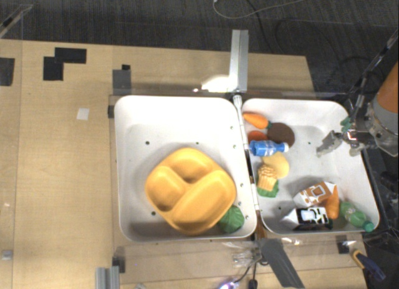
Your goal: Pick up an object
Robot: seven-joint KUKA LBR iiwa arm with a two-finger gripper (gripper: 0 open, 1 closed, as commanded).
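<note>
Tabletop [56, 175]: you see a light wooden surface carrying two shallow white bins side by side, with black markings near its far left corner.
Left bin [134, 125]: it holds a large yellow divided plate [190, 189], upside down and tilted, in the near half. A green leafy toy [233, 219] pokes out from under the plate's near right edge, against the bin wall.
Right bin [312, 110]: it holds the small candidate objects for picking.
Far left cluster, right bin: an orange carrot [255, 120], a dark brown round piece [281, 133] and a blue bottle [268, 148] lie close together along the divider side.
Middle left, right bin: a corn cob [269, 179] with a pale yellow piece touching it, just beside the divider.
Near right cluster, right bin: a small white-and-orange carton [315, 193], a black-and-white package [312, 216], an orange piece [333, 203] and a green item [358, 219] lie bunched toward the near right corner.
Arm [386, 110]: it enters from the right, above the right bin's far right wall.
Gripper [336, 141]: it hovers over bare bin floor, apart from every object.
Fingers: you cannot tell from this view whether they are open or closed; nothing is seen between them.
</note>
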